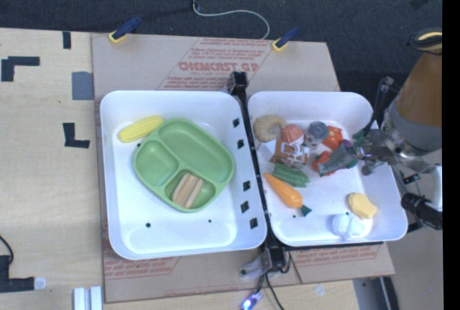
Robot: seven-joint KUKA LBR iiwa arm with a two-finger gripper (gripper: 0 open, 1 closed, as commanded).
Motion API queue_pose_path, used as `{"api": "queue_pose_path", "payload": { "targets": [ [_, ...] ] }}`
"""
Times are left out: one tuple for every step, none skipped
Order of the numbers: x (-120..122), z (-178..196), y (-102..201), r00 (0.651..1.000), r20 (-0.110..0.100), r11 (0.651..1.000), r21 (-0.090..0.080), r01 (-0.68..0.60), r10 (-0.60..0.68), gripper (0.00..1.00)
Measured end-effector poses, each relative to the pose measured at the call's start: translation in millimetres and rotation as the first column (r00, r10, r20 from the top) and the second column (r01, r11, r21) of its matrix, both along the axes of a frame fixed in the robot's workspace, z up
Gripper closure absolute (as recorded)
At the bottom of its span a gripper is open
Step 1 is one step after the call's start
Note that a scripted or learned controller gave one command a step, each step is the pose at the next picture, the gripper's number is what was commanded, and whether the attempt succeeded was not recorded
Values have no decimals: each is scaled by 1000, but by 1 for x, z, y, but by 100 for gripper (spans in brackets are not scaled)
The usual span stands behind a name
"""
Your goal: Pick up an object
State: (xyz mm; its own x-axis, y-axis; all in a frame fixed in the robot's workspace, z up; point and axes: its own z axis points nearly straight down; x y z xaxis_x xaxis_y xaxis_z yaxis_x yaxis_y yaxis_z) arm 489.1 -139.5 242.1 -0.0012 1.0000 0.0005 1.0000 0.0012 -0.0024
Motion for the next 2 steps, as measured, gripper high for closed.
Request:
{"api": "queue_pose_path", "payload": {
  "targets": [
    [14, -116, 49, 1000, -11, 1000, 4, -4, 4, 0],
    [-6, -55, 138, 1000, 3, 1000, 3, -9, 9, 0]
  ]
}}
